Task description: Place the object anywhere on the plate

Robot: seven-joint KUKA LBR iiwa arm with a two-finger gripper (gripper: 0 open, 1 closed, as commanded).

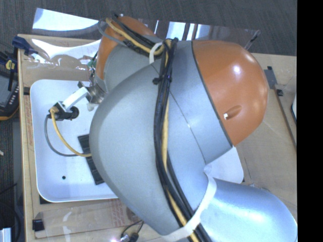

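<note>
You are looking at a light wooden worktop [282,110] set on dark carpeted floor [151,1]. On its left part sits a shallow white bin [38,135], rim and rounded corners plain to see along the left and lower sides. A strip of clear, shiny tape or film [55,62] lies across the wood just above that bin. Small black clips [37,224] sit on the worktop's lower left edge.
</note>
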